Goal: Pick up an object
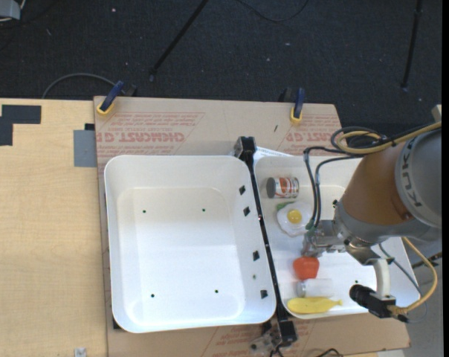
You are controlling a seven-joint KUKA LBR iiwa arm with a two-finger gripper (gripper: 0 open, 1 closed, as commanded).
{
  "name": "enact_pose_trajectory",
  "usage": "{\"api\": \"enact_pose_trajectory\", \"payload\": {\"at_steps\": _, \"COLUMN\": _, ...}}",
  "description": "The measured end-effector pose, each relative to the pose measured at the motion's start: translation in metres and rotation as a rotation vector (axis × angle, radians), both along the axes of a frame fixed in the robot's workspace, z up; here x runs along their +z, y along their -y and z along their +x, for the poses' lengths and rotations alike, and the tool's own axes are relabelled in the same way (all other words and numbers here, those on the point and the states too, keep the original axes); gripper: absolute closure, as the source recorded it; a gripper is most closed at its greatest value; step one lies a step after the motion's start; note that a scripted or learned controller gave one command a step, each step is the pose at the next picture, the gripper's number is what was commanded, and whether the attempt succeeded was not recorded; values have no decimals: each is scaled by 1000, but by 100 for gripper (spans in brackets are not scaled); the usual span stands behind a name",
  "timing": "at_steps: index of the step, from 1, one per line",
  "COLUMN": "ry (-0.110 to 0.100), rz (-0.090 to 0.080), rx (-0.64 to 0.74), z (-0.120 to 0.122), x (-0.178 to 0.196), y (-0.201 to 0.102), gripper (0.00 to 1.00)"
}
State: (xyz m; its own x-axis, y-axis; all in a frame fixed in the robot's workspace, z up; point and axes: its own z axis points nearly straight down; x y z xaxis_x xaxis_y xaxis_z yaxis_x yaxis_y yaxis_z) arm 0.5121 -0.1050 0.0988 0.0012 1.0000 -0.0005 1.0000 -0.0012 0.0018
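1. Nearest in the right bin (280, 166) lies a yellow banana (312, 305). It is smooth and a little curved. Its long axis goes left to right, along the near wall and just beside it, and the thin end points right.
2. A little farther is a small red thing (307, 267), rounded and with a matt look. Which way it points I cannot tell. White floor shows on its left, up to the wall that the two bins share.
3. The gripper (317, 242), of grey metal, hangs just over the far side of the red thing, very close to it. If the jaws are apart or together I cannot tell. The grey arm (380, 192) with its orange band covers the right part of this bin.
4. Next comes a flat white fried-egg shape (293, 219) with a yellow centre, just left of the gripper.
5. Farther still, a can (283, 187) lies on its side, with its long axis left to right and its silver end to the left. The label is red and white.
6. The left bin (180, 259) is smooth white plastic with rounded corners and small dark dots on the floor.
7. Both bins sit on brown cardboard (210, 125), which is held at the far edge by two clamps (111, 99). The pale wooden desk (39, 236) lies to the left.
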Motion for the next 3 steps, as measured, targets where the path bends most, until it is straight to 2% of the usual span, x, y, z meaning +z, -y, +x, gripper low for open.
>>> {"api": "enact_pose_trajectory", "payload": {"at_steps": 2, "ry": 2, "rz": 0, "rx": 2, "z": -3, "x": 118, "y": -7, "gripper": 100}}
{"api": "enact_pose_trajectory", "payload": {"at_steps": 3, "ry": 1, "rz": 0, "rx": 0, "z": -3, "x": 150, "y": -7, "gripper": 100}}
